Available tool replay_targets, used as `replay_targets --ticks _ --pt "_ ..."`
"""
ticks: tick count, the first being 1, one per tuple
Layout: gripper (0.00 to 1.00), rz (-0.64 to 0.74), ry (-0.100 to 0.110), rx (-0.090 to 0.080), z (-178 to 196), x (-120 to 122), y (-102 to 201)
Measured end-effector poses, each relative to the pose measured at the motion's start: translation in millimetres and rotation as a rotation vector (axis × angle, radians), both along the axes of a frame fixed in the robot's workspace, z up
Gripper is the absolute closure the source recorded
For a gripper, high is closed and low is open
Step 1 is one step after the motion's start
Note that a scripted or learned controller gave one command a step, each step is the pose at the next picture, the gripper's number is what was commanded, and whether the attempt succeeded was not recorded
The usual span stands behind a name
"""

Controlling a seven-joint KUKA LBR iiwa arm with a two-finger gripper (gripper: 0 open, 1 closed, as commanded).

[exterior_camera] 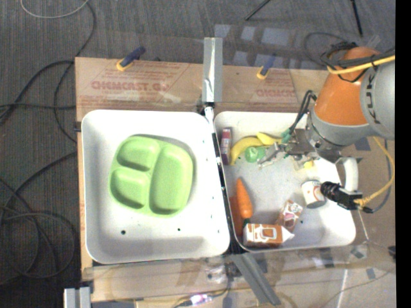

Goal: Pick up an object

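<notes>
My arm's two-finger gripper hangs low in the right-hand shallow white bin, and I cannot tell how its fingers stand. The likeliest prize, a curved yellow plastic banana, lies at that bin's far left beside a small green round toy; I judge it light, stiff, slick, best pinched across its middle. The orange plastic carrot hugs the bin's left wall, awkward. An orange-and-white carton sits at the near wall.

Pincer beside banana; green tray in left bin.
</notes>
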State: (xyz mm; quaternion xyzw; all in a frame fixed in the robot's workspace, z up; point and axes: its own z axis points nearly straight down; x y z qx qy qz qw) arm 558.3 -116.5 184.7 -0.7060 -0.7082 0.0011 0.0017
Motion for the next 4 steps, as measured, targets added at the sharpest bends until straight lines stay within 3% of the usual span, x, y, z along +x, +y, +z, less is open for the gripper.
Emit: replay_targets --ticks 1,2,3,4 --pt "0.0 0.025 -0.002 -0.005 -86.3 81.2 -12.5" --pt "1.0 0.027 0.002 -0.005 -78.6 80.4 -12.1" --pt "1.0 -0.003 -0.003 -0.003 43.4 93.7 78.6" --pt "1.0 -0.034 -0.002 -0.003 56.3 110.1 44.8"
